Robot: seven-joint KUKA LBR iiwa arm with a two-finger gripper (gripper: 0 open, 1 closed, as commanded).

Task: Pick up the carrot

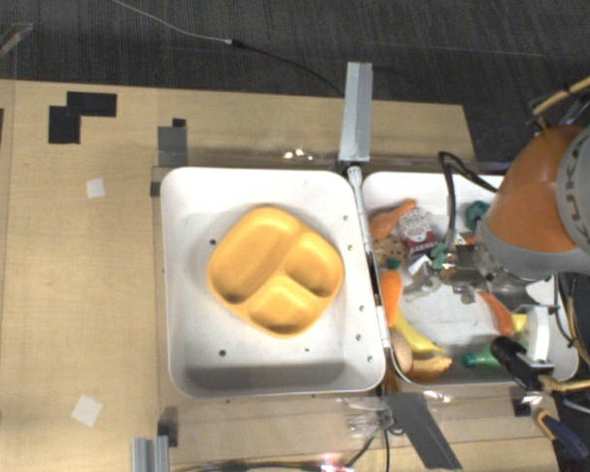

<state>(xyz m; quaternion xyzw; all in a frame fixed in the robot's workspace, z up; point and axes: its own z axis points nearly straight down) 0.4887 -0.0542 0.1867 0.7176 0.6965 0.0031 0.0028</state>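
The carrot [390,291] is a short orange piece lying lengthwise along the left wall of the right bin [560,362]. My gripper [435,271] hangs low over the middle of that bin, just right of the carrot and close to it. The grey wrist and orange band above it hide part of the bin floor. Nothing shows between gripper and carrot that tells of a hold.
The right bin also holds an orange-brown item [393,218], a red-and-white packet [414,228], a banana [413,341], a brown piece [430,366], a green item [482,359], another orange piece [498,311] and a teal thing [477,209]. A yellow sectioned plate [275,268] lies in the left bin [192,362].
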